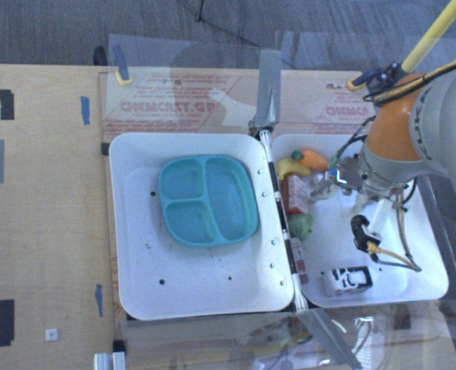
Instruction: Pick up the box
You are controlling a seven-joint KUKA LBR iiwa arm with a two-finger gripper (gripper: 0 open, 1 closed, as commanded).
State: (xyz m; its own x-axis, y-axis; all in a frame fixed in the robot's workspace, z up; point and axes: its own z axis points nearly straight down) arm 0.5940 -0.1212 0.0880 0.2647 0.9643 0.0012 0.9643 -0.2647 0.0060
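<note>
Camera view: the red box [295, 193] lies in the right bin [424, 280], against its left wall, just below an orange toy carrot [314, 159] and above a green lump [300, 224]. Just right of the box hangs the gripper [325, 182]; whether it is clenched I cannot tell.

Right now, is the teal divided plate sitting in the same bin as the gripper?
No. The teal divided plate lies in the left bin, while the gripper is over the right bin.
</note>
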